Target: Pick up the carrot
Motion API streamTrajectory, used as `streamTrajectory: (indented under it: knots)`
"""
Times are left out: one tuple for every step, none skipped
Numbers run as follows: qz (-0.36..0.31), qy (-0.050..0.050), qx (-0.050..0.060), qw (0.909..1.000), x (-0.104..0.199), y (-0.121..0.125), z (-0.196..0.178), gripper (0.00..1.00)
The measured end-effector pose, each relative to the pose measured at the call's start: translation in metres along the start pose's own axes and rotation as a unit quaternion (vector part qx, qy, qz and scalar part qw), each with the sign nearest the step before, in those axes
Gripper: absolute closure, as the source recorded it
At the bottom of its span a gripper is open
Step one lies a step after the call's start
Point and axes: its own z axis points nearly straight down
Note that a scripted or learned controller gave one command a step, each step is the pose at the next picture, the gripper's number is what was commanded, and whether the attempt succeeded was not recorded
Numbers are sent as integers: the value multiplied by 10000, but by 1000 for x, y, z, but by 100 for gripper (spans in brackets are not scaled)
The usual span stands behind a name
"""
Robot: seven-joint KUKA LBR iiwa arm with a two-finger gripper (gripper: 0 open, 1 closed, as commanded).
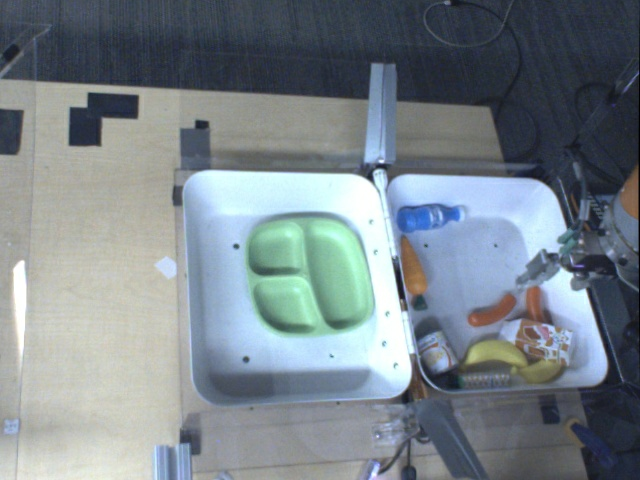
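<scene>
The slim orange carrot (412,267) lies in the right white bin (500,193), pressed along its left wall, probably where it rolled to rest. Its long axis runs near to far, green end nearest. Beyond its far tip lies a blue plastic bottle (430,216). The gripper (545,265) hangs well apart at the bin's right side, whether parted or closed I cannot tell.
</scene>
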Motion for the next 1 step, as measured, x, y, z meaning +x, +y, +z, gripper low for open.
streamTrajectory:
  knots:
    - [242,5,6,9997,55,41,124,0]
